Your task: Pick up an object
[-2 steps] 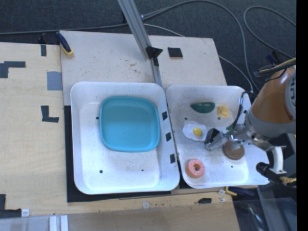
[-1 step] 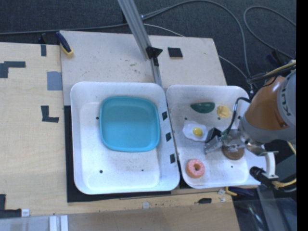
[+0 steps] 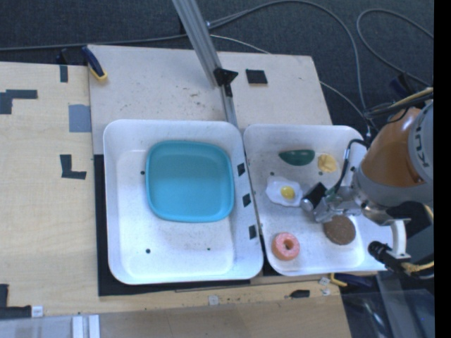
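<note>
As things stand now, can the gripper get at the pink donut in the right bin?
Probably yes. The gripper hangs over the right bin, between the fried egg and the brown cookie. The pink donut lies apart from both, near the bin's front left corner, with nothing on top.

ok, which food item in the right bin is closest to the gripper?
The brown cookie: it lies right beside the gripper. The fried egg is next; the donut, green piece and yellow piece sit farther off.
</note>
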`<state>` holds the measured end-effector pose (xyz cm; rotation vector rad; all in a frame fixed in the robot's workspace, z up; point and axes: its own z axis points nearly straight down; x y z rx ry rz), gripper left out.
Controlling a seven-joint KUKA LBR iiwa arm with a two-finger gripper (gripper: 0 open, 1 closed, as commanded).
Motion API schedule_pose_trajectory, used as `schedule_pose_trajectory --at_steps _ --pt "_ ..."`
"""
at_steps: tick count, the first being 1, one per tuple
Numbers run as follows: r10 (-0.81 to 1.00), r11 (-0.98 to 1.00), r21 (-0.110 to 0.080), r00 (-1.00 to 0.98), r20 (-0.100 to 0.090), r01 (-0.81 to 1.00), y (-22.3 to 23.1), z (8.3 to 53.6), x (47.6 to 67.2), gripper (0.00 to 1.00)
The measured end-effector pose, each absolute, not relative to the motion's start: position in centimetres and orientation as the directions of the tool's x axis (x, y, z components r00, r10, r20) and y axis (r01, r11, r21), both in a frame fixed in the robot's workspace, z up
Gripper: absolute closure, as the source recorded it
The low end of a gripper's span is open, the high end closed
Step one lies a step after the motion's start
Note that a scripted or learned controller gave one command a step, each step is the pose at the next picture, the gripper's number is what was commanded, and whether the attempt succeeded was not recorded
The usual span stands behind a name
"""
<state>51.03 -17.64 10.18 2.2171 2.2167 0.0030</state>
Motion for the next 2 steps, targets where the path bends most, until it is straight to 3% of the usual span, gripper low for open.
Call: schedule_pose_trajectory --at_steps 2 --pt "1.0 0.001 0.004 -0.001 -0.001 1.0 -16.5 19.9 52.0 1.0"
